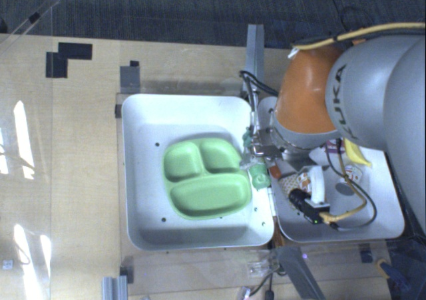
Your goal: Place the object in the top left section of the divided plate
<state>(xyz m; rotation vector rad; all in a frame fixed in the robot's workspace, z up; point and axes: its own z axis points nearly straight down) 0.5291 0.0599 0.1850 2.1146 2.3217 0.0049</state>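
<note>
1. A pale wooden bench [66, 159] fills the left side, bearing two black tape marks [66, 58] near its far left corner.
2. The left white bin [136, 179] sits on the bench, square and shallow.
3. A green divided plate [206, 177] lies in the middle of the left bin, reaching toward the bin's right wall. It has two small sections on its far side and one large section on its near side.
4. The top left section [181, 159] of the plate holds nothing visible.
5. The gripper [255, 152] hangs over the right edge of the plate, at the wall between the two bins. A small green object [258, 176] shows just below it, beside the plate's right rim. I cannot tell whether it is gripped.
6. The grey arm with its orange band [309, 92] covers much of the right white bin [379, 225].
7. A yellow object [356, 152] and other small items lie in the right bin, partly hidden by the arm.
</note>
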